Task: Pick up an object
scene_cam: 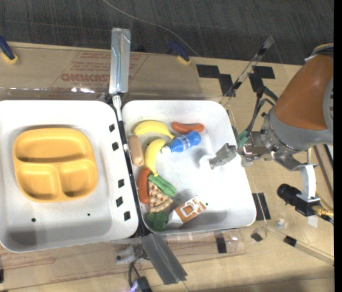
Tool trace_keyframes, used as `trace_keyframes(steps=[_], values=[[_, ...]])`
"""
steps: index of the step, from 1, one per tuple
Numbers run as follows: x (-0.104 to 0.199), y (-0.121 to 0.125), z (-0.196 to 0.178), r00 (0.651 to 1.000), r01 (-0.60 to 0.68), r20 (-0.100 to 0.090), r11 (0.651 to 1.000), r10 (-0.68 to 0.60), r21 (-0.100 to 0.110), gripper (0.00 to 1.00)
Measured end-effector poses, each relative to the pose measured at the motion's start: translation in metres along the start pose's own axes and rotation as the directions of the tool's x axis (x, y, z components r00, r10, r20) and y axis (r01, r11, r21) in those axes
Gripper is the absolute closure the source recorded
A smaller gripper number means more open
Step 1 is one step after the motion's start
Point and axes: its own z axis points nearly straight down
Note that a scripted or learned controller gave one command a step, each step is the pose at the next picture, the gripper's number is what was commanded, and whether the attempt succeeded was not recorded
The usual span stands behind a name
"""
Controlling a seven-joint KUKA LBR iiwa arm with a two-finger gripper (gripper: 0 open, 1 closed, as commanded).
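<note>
Camera view, right bin (234,208): you are looking at toy food crowding its left half. The blue bottle (184,142) is lying beside the bananas (152,140), just left of the gripper (222,156). It is probably light, hard and slick, so grip across its body. The gripper is hanging low over the bin's bare floor, holding nothing; its opening is unclear. The arm is reaching in from the bin's right.

Two bananas (150,128), two bins (0,181).
</note>
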Motion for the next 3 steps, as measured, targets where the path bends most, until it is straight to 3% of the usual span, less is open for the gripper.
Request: trace_keyframes(steps=[1,2,3], values=[[0.051,0.072,0.15,0.981,-0.196,-0.002,0.981,0.196,0.014,0.0],[0.096,0.132,0.151,0.967,-0.257,-0.001,0.967,0.257,0.0,0.0],[0.035,0.153,0.027,0.948,-0.319,-0.001,0.948,0.319,-0.012,0.0]])
